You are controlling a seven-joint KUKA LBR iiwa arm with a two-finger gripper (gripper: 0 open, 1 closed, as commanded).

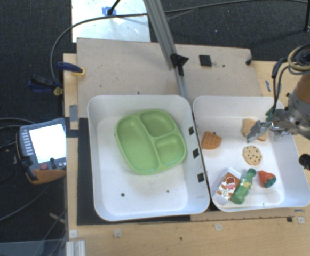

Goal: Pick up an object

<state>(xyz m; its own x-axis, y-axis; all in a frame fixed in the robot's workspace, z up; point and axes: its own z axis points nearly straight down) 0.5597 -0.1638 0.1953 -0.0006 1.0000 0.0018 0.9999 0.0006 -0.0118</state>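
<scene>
Two shallow white bins are seen side by side on the tan wooden counter [122,63]. The left white bin [106,191] carries a light green divided plastic plate [150,141], roughly centred. The right white bin [293,191] carries the toy food: an orange waffle-shaped piece [211,141] near its left wall, a tan bread-like piece [249,127] upper centre, a round chocolate-chip cookie [252,155] just below it, a small red-and-white carton [227,188] and a green bottle [243,186] touching side by side at the lower middle, and a red strawberry-like piece [267,179] just right of the bottle. The grey two-finger gripper [261,129] is positioned at right of frame, over the bread-like piece; jaws state cannot be told, and a grasp cannot be confirmed.
</scene>
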